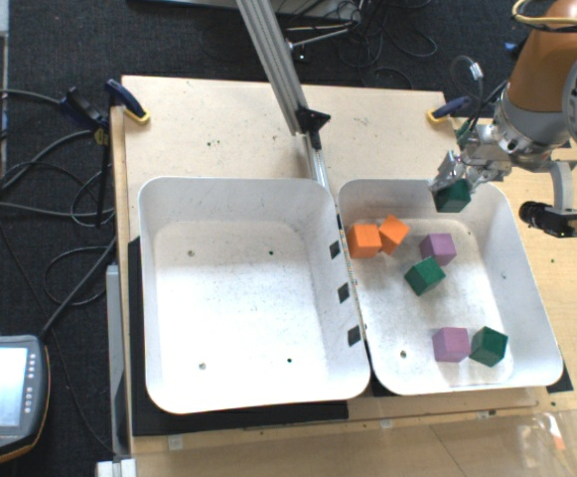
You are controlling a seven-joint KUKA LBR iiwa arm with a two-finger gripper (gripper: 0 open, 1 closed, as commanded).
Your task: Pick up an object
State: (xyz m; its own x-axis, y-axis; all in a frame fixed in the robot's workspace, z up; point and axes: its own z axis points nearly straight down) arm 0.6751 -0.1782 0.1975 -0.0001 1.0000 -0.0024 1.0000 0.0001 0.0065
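Gripper poised above the far rim of the right bin, reaching in from the right on the grey arm with its orange band. Fingers closed around a dark green cube, gripped at its top, lifted clear of the bin floor and hanging over the bin's far right corner. Narrow opening, just the cube's width. Inside the right bin, near its far left side: two orange cubes touching each other, close to the wall shared with the left bin. Just right of the orange pair, a purple cube, and touching it on the near side a second green cube, tilted on the floor. Toward the near right corner of the right bin: another purple cube and a third green cube side by side, touching or almost so. Well apart from the held cube, all of these. Left of the right bin, the left bin side by side with it, rims overlapping along the middle. Beyond the right bin's far left corner, a grey metal post slanting up across the pale bench. Far left of the right bin, off the bench at the near corner, a handheld control pendant with a screen.
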